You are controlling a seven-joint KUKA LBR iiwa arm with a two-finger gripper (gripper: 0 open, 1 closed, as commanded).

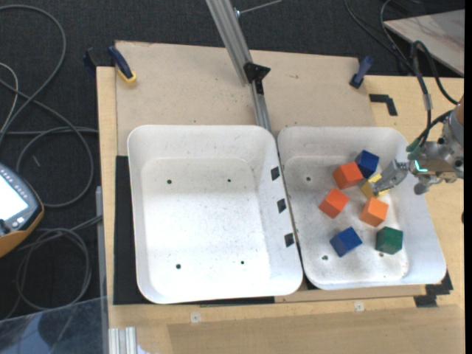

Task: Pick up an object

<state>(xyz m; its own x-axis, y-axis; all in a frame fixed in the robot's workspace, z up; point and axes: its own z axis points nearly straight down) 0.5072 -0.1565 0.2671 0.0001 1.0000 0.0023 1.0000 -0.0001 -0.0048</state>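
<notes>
Nearest the camera, within the right bin [420, 268], a blue cube [345, 240] and a green cube [389, 240] are seen side by side, well clear of each other. Beyond them, an orange cube [374, 212] and a second orange cube [334, 202] are noted, then a third orange cube [348, 174] and a further blue cube [367, 161] toward the far wall. The hand [383, 184] is observed at the right rim of this bin, reaching in from the right, with a small yellow block [369, 187] lying at its tips; whether the block is gripped or merely touched cannot be told, nor whether the hand is released or clenched. The yellow block is judged the likely target, lying immediately left of the hand, amid the orange cubes. The left bin [147, 198] on the surface [184, 72] holds no blocks.
</notes>
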